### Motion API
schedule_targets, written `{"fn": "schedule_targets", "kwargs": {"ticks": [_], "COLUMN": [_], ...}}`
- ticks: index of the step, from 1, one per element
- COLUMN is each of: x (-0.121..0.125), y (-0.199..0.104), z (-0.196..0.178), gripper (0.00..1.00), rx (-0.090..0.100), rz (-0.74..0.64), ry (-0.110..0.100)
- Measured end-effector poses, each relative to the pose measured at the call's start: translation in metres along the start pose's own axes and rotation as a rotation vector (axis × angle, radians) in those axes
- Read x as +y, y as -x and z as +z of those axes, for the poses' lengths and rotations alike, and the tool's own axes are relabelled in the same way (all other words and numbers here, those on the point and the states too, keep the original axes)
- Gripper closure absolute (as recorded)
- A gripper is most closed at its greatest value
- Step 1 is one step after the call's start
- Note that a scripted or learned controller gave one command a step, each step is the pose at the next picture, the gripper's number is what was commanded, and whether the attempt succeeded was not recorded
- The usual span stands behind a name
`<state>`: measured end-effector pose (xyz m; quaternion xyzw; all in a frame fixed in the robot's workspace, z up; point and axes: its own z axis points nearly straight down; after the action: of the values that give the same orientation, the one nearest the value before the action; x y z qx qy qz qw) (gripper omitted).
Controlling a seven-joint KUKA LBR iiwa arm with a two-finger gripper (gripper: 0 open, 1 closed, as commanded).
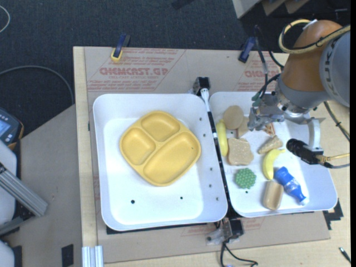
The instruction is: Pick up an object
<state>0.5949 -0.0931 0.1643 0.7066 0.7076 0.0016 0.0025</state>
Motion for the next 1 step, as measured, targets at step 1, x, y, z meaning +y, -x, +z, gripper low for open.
{"fn": "schedule_targets", "kwargs": {"ticks": [1], "x": [0.0028], "y": [0.0103], "z": [-0.054], "gripper": [1.0], "rx": [-0.001], "rz": [0.001], "ry": [0.0]}}
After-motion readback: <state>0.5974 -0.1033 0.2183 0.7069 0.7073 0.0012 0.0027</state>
